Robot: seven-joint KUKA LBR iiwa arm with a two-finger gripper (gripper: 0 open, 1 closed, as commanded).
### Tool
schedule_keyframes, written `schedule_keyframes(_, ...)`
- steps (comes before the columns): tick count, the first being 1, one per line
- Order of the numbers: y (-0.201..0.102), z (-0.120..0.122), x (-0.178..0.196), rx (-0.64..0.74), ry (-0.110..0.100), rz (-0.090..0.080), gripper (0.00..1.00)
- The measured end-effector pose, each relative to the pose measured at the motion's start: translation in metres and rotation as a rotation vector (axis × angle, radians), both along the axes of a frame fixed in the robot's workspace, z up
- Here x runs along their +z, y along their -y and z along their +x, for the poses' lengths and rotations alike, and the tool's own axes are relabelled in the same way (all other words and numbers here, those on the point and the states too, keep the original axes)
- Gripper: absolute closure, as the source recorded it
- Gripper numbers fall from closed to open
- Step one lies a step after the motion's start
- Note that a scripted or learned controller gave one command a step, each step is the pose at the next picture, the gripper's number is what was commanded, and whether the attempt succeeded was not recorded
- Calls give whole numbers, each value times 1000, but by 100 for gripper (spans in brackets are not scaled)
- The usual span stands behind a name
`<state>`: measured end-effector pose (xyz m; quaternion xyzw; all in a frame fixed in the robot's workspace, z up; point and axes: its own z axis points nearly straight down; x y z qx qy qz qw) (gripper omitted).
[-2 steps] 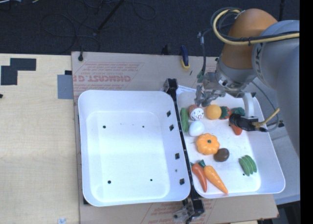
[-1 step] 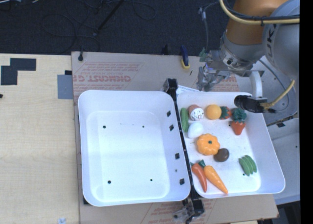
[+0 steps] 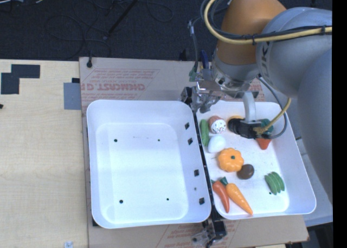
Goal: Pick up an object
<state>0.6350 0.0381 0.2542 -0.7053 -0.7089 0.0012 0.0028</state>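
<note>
My gripper (image 3: pixel 202 102) hangs over the far left corner of the right bin (image 3: pixel 295 157), just above the divide between the two bins. Nothing shows held in it. Right below it lie a green cucumber (image 3: pixel 204 131), a small white and red ball (image 3: pixel 218 125) and a white egg-shaped piece (image 3: pixel 216 144). Further toward the front sit an orange pumpkin (image 3: pixel 230 160), a brown lump (image 3: pixel 245 171), a green pepper (image 3: pixel 275 182) and two carrots (image 3: pixel 236 197). A small red piece (image 3: pixel 263 144) lies to the right, partly under the arm.
The left bin (image 3: pixel 97 149) stands beside the right one, their rims touching. Both rest on a cardboard sheet (image 3: pixel 130 82) on the wooden bench. The grey arm with its orange band (image 3: pixel 246 17) covers the far right of the scene.
</note>
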Motion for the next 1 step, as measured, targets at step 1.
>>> schedule_keyframes(1,-28,9,224,-2,18,-1,100)
